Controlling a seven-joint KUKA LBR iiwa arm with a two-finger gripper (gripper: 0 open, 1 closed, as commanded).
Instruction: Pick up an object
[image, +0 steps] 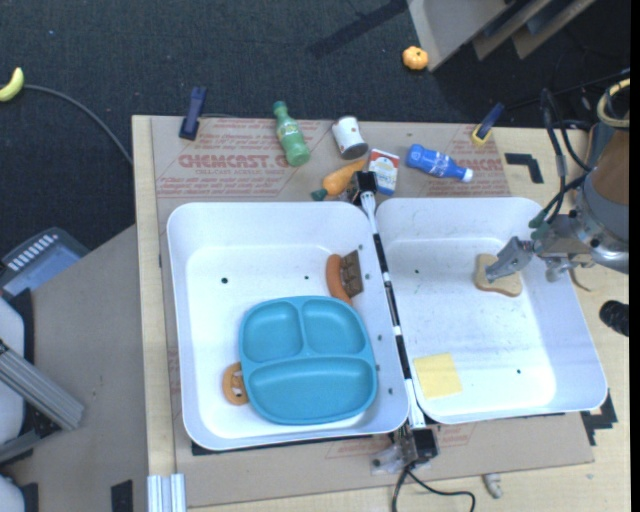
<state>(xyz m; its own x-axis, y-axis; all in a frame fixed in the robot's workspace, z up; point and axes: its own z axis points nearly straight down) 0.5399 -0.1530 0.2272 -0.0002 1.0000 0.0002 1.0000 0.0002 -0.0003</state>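
Gripper (512, 258) over tan piece (499, 277) in right bin (560, 390)

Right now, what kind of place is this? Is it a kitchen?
Probably not a kitchen, more likely a robot lab bench. Two white bins sit side by side, a robot arm reaches in, and the blue plate and small bottles look like toys.

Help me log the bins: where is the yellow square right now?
The yellow square lies flat in the right bin, near its front-left corner beside the divider, well in front of the tan object by the gripper.
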